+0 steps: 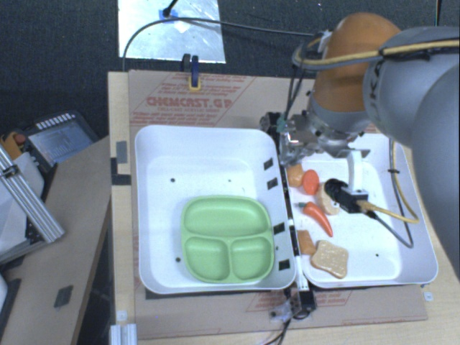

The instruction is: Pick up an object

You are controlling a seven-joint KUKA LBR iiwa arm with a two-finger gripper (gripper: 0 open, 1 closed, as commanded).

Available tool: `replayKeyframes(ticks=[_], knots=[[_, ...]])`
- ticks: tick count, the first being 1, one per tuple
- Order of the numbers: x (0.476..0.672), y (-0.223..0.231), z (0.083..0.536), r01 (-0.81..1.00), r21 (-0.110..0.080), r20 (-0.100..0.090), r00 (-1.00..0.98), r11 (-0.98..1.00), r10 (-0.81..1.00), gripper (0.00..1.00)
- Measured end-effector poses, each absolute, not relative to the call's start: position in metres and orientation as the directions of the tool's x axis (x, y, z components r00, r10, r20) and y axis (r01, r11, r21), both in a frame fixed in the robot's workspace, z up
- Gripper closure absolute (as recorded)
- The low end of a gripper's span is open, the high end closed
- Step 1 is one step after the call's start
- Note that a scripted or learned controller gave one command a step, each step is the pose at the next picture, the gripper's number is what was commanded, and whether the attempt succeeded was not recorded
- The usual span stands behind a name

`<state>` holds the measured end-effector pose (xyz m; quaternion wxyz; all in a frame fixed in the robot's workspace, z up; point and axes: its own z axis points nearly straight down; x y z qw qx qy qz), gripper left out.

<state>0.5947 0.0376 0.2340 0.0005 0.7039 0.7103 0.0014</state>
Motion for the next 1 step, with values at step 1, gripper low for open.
replayKeyframes(ticks=[1], knots=[[0.6190,0.0863,0.2228,1.000,0.003,0.001,-0.009,0.009,1.000,1.00]])
